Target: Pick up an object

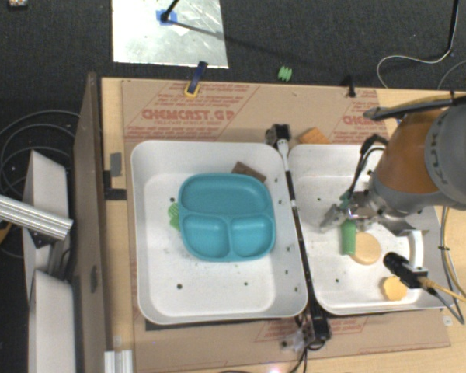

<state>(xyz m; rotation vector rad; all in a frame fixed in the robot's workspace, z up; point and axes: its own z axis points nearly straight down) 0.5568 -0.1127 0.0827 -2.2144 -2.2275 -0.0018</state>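
My gripper is low over the middle of the right bin, reaching in from the right. A green stick-shaped object lies right under it and pokes out toward the front; whether it sits between the jaws is unclear. A pale tan round piece rests against the green object's right side. Near the bin's front right corner lies a yellow-orange lump.
The left bin holds a teal divided plate, with a brown piece behind it and a green bit at its left edge. An orange block lies on the cardboard behind the right bin.
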